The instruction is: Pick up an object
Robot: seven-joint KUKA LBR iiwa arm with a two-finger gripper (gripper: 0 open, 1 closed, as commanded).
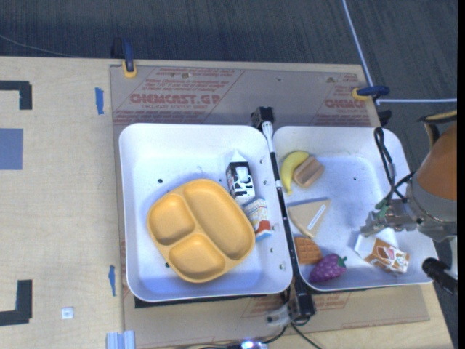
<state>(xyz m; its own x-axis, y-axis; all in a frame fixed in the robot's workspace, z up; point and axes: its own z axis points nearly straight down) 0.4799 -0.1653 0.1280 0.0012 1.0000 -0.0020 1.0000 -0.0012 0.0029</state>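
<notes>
In the right white bin, a small orange-and-white packet lies near the front right corner beside a purple plastic grape bunch. The hand hovers just above it (grip unreadable). Farther back lies a yellow plastic banana.

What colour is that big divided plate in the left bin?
The divided plate is yellow-orange, seen clearly in the camera view.

An orange, rounded band is seen on the robot arm at the right edge, with grey casing below it. A thin black cable is looped along the arm's side. The wrist end is formed of a small metallic grey gripper assembly, and a black rounded part is seen beneath
</notes>
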